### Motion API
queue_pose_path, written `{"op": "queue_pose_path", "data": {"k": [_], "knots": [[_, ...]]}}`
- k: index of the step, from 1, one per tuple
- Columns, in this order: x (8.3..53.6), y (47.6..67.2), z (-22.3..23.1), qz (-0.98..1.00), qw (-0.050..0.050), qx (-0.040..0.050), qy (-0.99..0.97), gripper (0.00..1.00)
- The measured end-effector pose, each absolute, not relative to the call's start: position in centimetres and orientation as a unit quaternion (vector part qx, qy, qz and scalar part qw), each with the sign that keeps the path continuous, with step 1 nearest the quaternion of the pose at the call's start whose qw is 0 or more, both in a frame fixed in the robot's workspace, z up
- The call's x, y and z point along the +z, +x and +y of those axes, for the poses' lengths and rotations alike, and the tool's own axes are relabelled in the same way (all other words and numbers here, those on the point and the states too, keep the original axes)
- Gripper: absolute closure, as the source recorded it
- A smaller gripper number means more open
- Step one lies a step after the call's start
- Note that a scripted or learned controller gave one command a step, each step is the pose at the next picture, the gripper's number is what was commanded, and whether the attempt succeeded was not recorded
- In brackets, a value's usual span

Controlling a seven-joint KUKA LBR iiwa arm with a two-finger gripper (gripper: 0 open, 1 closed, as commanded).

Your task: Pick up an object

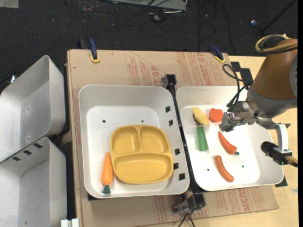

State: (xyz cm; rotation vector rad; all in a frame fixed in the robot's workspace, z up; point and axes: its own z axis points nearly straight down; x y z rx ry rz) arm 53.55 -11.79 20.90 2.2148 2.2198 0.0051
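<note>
Gripper (231, 122) hovering low in right bin (270, 176), finger state impossible to tell, red pepper (227, 143) lying just below it, orange block (216, 115) and yellow corn (200, 116) sitting beside it leftward, green piece (202, 138) lying lower left, sausage (224, 168) resting further below.

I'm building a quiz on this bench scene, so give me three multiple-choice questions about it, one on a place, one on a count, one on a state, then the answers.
1. Where does the orange plastic toy carrot lie?
A. in the left white bin, beside the yellow divided plastic tray
B. on that tray
C. in the right white bin

2. How many compartments does the tray have?
A. two
B. three
C. four

3. How does the tray sit?
A. upside down
B. propped on the bin wall
C. flat, open side up

Answers: 1 A, the carrot lies on the bin floor at the tray's left edge. 2 B, two small compartments above one long one. 3 C, its hollows face upward.
</note>
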Motion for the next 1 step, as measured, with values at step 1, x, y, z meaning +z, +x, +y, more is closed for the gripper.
{"op": "queue_pose_path", "data": {"k": [1], "knots": [[27.04, 53.03, -11.69, 0.708, 0.003, 0.0019, 0.706, 1.0]]}}
